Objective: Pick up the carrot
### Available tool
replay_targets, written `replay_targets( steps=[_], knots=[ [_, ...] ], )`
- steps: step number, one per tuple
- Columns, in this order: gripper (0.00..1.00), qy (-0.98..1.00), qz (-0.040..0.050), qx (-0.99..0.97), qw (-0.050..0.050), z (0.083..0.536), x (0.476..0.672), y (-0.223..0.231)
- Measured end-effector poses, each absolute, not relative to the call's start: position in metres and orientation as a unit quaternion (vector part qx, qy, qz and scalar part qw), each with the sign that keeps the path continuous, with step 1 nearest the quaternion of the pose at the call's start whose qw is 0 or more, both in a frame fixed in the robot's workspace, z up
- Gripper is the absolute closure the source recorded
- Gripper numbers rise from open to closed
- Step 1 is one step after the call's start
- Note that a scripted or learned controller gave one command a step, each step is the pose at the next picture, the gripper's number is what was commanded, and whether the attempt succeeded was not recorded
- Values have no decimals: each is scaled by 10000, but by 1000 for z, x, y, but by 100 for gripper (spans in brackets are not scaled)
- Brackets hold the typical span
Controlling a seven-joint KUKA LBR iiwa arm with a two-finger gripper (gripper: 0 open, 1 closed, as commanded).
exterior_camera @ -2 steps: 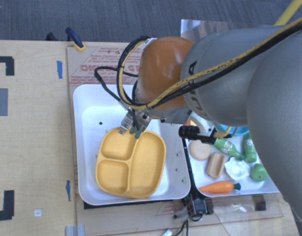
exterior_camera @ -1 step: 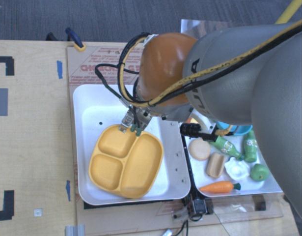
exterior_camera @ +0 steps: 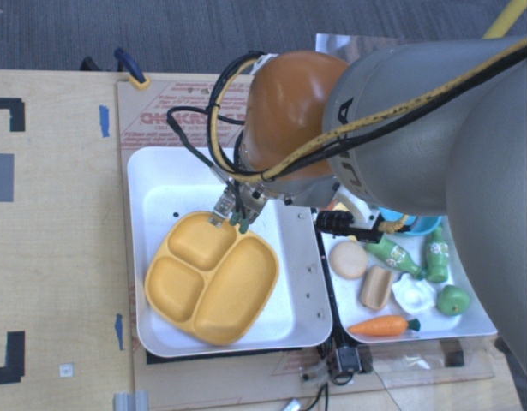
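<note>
I am looking down on two white bins sitting side by side on the worktop (exterior_camera: 49, 255), and the tool (exterior_camera: 235, 212) is hanging over the left bin (exterior_camera: 152, 178), right at the top rim of the yellow divided plate (exterior_camera: 213, 276), near where its compartments meet. Its fingers are tiny from up here and I am seeing nothing between them; whether they are apart or together I cannot tell, so I am treating the tool as empty. The carrot (exterior_camera: 381, 325) is lying in the right bin (exterior_camera: 469, 324), on its side along the front edge, orange body pointing left and its green stub to the right, near a white piece (exterior_camera: 413, 295). A tan cylinder (exterior_camera: 375, 287) is standing just behind it, with a pale round piece (exterior_camera: 349, 259), a green bottle (exterior_camera: 395, 257) and a green apple (exterior_camera: 452, 300) further back. So I am judging that the reach is not really begun: the tool is well apart from the carrot and in the wrong bin. To do this well, I am planning to lift clear of the plate and the wall between the bins, carry across, then come down over the thick middle of the carrot with the fingers straddling its short width, not its length. The front wall of the bin and the tan cylinder are leaving little room on either side, so I am wanting a straight, centred descent.
</note>
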State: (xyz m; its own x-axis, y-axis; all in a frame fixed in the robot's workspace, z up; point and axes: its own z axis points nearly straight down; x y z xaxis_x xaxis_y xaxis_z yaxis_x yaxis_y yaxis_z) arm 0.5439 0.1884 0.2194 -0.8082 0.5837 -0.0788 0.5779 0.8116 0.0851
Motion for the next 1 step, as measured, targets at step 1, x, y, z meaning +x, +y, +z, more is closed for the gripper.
replay_targets(
  steps=[1],
  knots=[
    [100, 9506, 282, 3048, 514, 228, 545, 188]
  ],
)
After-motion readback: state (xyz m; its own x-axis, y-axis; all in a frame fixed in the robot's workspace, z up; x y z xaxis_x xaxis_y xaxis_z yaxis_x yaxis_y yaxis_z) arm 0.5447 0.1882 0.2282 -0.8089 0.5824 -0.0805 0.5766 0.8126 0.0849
